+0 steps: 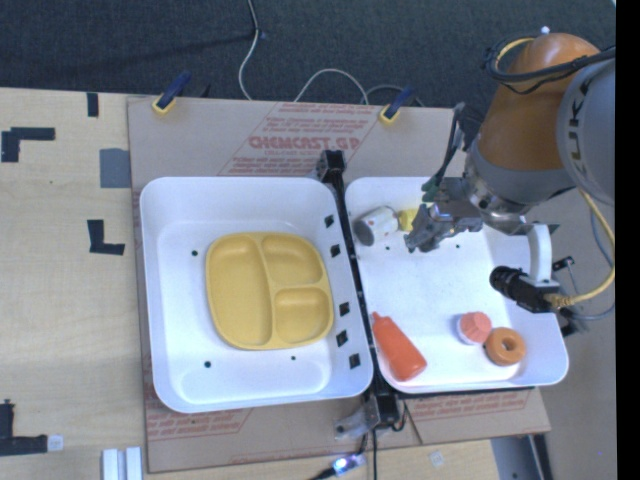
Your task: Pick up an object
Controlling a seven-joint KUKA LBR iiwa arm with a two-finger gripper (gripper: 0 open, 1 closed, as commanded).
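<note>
My gripper (425,236) hangs over the upper left part of the right bin (440,308), its dark fingers pointing down. Just left of it lie a small grey-white object (376,224) and a small yellow piece (408,219), close to the fingertips. An orange carrot-like object (398,348) lies at the bin's lower left. A pink-red round object (473,327) and a brown doughnut (505,347) rest at the lower right. Nothing shows between the fingers.
The left bin (175,298) holds a yellow divided plate (268,289). A black divider (343,268) runs between the bins. The grey arm with its orange band (535,88) reaches in from the right, with cables beside it.
</note>
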